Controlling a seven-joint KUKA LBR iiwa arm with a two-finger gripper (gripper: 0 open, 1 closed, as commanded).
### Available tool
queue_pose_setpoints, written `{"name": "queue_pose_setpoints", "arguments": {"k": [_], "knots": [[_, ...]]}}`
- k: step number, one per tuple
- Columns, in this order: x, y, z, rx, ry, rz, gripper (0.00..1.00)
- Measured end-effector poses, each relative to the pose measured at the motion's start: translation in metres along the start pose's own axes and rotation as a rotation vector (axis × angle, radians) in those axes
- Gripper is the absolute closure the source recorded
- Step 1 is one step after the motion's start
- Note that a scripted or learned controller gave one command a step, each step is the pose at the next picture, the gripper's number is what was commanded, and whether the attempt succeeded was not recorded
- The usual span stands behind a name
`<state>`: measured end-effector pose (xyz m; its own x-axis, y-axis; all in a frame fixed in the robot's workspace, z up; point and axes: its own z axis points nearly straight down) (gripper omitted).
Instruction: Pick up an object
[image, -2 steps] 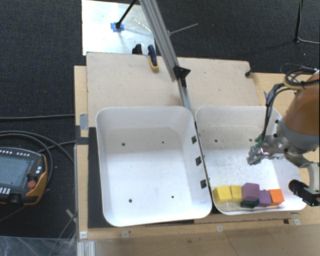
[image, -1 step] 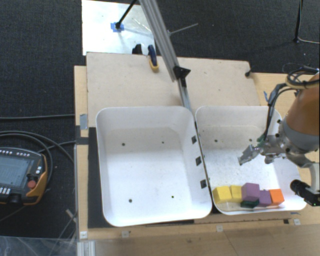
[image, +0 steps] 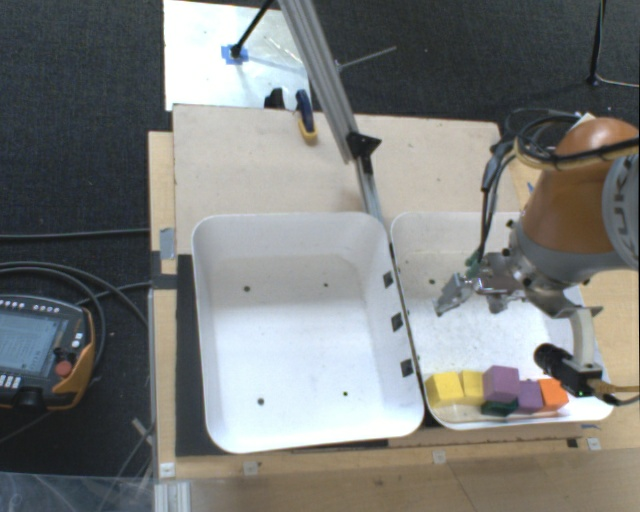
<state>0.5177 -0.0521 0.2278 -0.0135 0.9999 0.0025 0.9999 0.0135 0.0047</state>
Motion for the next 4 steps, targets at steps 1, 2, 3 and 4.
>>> {"name": "queue_pose_setpoints", "arguments": {"k": [1, 2, 3, 4], "knots": [[-0.057, -0.003, -0.024, 0.0, -0.006, 0.017, 0.0], [-0.036, 0.032, 0.114, 0.01, -0.001, 0.008, 0.0], [0.007, 0.01, 0.013, -0.004, -0.001, 0.004, 0.0], [0.072, -0.029, 0.032, 0.008, 0.001, 0.002, 0.0]]}}
